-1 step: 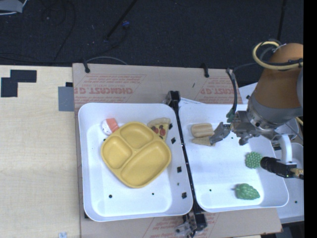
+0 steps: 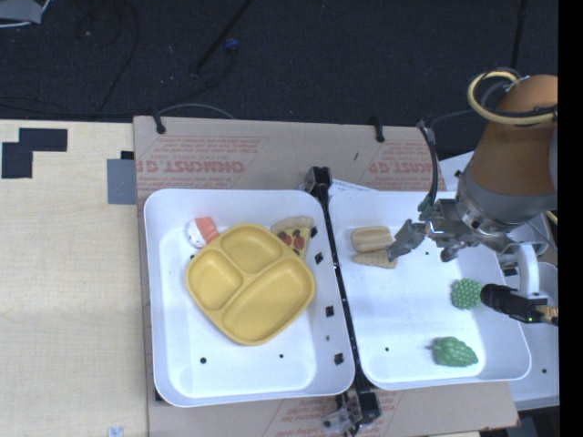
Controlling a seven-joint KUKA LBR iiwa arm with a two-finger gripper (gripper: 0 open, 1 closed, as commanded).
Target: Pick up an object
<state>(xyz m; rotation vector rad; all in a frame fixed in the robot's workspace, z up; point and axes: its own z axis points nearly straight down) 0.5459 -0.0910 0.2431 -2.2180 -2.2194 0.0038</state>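
both shallow white plastic bins [image 2: 173, 335] look smooth and slightly glossy. the yellow three-compartment plastic plate [image 2: 250, 285] is seen as matt. brown cardboard sheet [image 2: 264, 153] underneath looks rough and printed, pale wood-grain bench top [image 2: 64, 289] dull, dark metal gripper [image 2: 407, 239] matt.

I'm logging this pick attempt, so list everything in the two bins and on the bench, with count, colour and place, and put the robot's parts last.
Bins: 2, white, side by side on the bench; left bin, right bin.
Divided plate: 1, yellow, three compartments, middle of the left bin.
Pizza slice toy: 1, tan with red spots, just above the plate's upper right.
Small round toy: 1, white and orange, upper left of the left bin.
Bread-like pieces: 2, tan, upper left of the right bin.
Round bumpy toy: 1, green, right side of the right bin.
Leafy toy: 1, green, lower right of the right bin.
Gripper: 1, grey, beside the tan pieces.
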